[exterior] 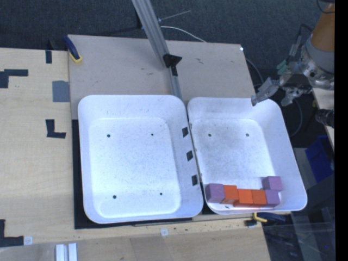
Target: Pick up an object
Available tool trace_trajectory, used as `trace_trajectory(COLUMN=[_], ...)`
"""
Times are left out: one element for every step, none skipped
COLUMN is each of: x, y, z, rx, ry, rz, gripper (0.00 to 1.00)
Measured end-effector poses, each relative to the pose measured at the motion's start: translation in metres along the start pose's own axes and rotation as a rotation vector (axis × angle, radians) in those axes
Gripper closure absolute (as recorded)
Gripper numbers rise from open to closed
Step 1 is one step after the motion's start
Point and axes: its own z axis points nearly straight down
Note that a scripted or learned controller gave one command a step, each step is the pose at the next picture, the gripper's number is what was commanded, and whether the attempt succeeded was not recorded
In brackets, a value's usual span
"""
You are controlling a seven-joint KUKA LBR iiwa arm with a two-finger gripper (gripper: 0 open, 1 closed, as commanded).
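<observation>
Several small blocks lie in a row along the near wall of the right bin (283, 124): a purple block (215, 191) at the left, orange blocks (244, 196) in the middle and purple blocks (272, 189) stacked at the right end. My gripper (267, 91) hangs at the bin's far right corner, just outside the rim and well away from the blocks. I see nothing between its fingers. The orange band of the arm (324, 31) shows at the upper right.
The left bin (87, 145) sits beside the right one. A slanted metal rail (155, 34) runs down to the gap between the bins. Black clips (189, 155) line the shared edge. Cables trail behind the right bin.
</observation>
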Motion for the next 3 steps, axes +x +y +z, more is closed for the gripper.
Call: trace_trajectory(x=[0.036, 0.027, 0.032], y=[-0.064, -0.065, -0.072], z=[-0.001, -0.005, 0.035], rx=[0.004, 0.001, 0.005], ry=[0.003, 0.002, 0.002], rz=[-0.003, -0.002, -0.001], gripper=[0.00, 0.00, 0.00])
